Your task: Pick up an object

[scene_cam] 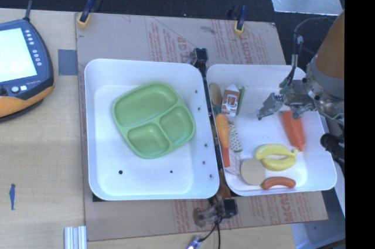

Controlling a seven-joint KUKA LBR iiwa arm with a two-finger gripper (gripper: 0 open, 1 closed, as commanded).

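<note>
**Gripper poised over the right bin, nothing yet between its fingers**

To the gripper's far left sits the green three-compartment plastic plate in the left white bin; it plays no part in a pick here. Nearer, still to the gripper's left, a small orange-and-white carton and a slim orange carrot-shaped toy lie along the right white bin wall.

The two-finger gripper hangs above bare bin floor, its fingers spread apart and holding nothing.

The closest candidate is the orange-red carrot-like toy, just to the gripper's right and slightly toward the camera. Its long axis runs roughly from the bin's far side toward the near side, leaning a little rightward at the near end; which end is the tip I cannot tell.

A good pick, I judge, means shifting right over its middle and turning the fingers to close across that axis. The yellow banana toy lies near its lower end, so a mid-body descent avoids a nudge.
</note>
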